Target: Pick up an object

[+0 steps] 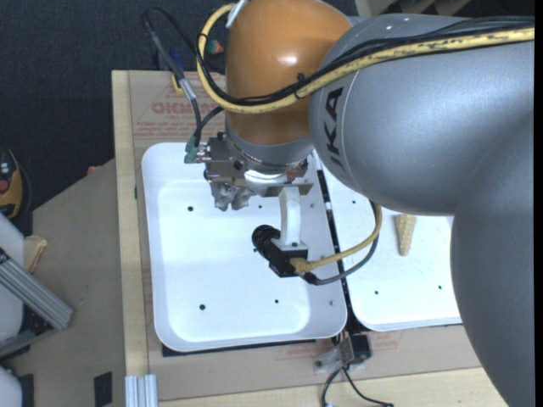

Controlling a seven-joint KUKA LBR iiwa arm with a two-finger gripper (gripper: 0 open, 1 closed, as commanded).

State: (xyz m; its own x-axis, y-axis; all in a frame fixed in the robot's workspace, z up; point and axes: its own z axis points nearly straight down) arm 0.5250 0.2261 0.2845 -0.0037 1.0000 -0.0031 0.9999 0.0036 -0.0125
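My gripper [257,203] hangs over the left white bin [212,312], near its back middle, under the orange band of the arm [276,58]. A black piece [273,250] with a yellow cable running into it sits just below the gripper; I cannot tell whether it is part of the gripper or a loose thing. A tan cone-shaped object [405,232] lies in the right white bin [407,308], near that bin's left side, apart from the gripper. The arm's grey body hides most of the right bin.
The two bins meet along a dark seam [335,236] just right of the gripper. A cardboard sheet [136,125] lies under the bins. Cables [174,53] loop behind the left bin, and a small black connector [356,346] sits at the front edge.
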